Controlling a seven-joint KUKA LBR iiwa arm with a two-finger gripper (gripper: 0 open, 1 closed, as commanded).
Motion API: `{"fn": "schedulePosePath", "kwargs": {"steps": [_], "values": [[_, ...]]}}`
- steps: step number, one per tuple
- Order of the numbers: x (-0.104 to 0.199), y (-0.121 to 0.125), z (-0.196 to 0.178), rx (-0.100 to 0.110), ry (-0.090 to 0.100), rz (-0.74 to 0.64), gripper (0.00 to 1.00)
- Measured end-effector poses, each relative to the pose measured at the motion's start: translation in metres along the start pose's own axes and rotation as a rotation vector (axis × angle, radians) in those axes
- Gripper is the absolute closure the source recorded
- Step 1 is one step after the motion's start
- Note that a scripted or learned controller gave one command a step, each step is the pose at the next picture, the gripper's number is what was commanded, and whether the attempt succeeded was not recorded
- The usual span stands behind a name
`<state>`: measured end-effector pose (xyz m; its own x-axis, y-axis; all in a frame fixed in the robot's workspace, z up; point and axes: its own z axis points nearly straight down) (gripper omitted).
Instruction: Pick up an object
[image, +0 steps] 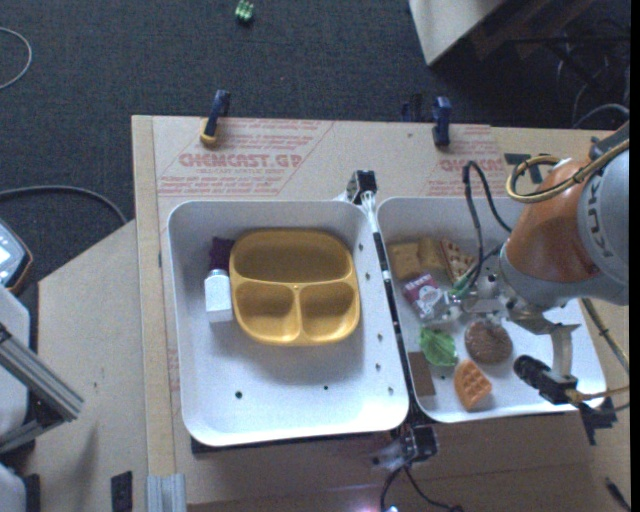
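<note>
The right bin (585, 372) holds several food-like pieces: a tan bread slice (405, 258), a checked cracker (457, 258), a pink-and-white packet (424, 297), a green leafy piece (437, 347), a round brown cookie (487, 342), an orange waffle piece (472, 385) and a dark brown bar (421, 373). My gripper (478, 297) hangs low over the middle of this bin, just right of the packet and above the cookie. The wrist body hides its fingertips. I see nothing held between them.
The left bin (182, 330) carries a yellow divided plate (295, 285). A small white bottle (218, 297) and a dark purple item (222, 248) lie at the plate's left side. The divider wall between the bins (385, 300) runs close to the packet. Clamps sit at the bench's far edge.
</note>
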<state>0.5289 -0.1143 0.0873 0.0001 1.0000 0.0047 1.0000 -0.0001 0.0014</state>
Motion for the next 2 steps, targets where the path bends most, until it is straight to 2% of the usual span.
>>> {"fn": "schedulePosePath", "kwargs": {"steps": [1, 2], "values": [[-0.001, 0.003, -0.002, -0.005, -0.005, 0.0, 0.0], [0.0, 0.006, -0.015, -0.016, -0.006, 0.001, 1.0]]}}
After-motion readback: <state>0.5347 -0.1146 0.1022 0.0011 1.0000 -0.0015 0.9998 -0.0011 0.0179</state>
